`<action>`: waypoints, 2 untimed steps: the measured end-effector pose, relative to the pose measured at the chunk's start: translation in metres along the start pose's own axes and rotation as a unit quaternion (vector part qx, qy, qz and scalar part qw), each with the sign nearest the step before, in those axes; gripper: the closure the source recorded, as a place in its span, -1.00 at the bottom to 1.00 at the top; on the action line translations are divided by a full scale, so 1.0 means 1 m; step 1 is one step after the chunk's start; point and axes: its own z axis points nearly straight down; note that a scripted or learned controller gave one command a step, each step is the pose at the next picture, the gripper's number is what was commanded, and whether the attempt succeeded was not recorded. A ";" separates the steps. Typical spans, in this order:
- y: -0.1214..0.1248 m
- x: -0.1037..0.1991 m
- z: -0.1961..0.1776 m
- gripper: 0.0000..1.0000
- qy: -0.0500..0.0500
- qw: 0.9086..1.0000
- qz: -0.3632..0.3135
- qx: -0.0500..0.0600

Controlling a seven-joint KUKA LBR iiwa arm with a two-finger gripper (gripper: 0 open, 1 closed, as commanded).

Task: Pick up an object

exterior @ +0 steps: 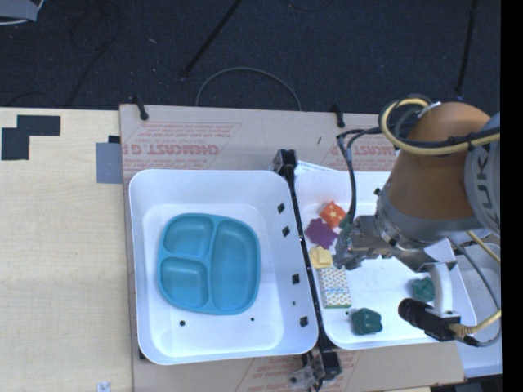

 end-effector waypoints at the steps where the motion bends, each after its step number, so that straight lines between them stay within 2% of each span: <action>1: 0.004 0.048 -0.002 1.00 0.000 1.000 0.000 0.000; 2: 0.003 0.093 0.002 1.00 -0.001 1.000 0.001 0.001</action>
